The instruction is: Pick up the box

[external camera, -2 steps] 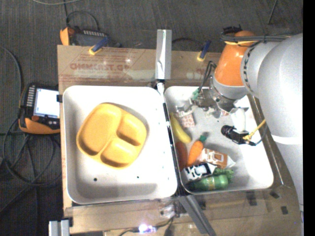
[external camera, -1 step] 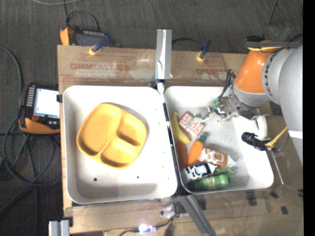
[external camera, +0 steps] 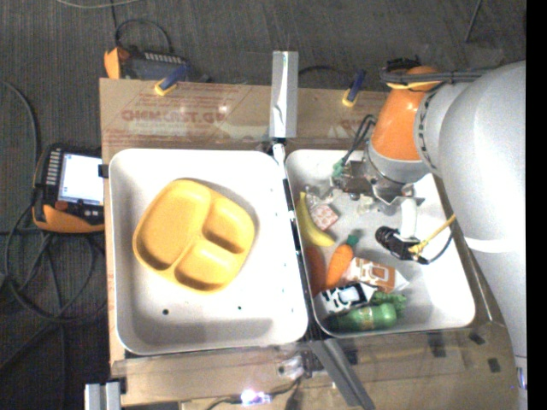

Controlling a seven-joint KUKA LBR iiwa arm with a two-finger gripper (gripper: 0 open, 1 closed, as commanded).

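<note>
Gripper (external camera: 357, 182) above right bin (external camera: 457, 310)

yellow tray (external camera: 196, 234), orange carrot (external camera: 340, 266), green bottle (external camera: 367, 316), white bins (external camera: 128, 314)

Two shallow white bins sit side by side on a brown board. The left bin (external camera: 128, 314) holds a yellow plastic divided tray (external camera: 195, 234), lying tilted near its centre. The grey arm with orange band (external camera: 402, 131) reaches into the right bin (external camera: 457, 301) from the right; its gripper (external camera: 355, 178) is low at the bin's upper part, finger state not discernible. Just below it lie a small pink-and-white packet (external camera: 323, 217) and a yellow banana (external camera: 309, 225) along the left wall. Further down: an orange carrot (external camera: 339, 266), an orange-and-white box (external camera: 376, 274), a black-and-white carton (external camera: 344, 296) and a green bottle (external camera: 367, 316) at the bottom edge.
</note>
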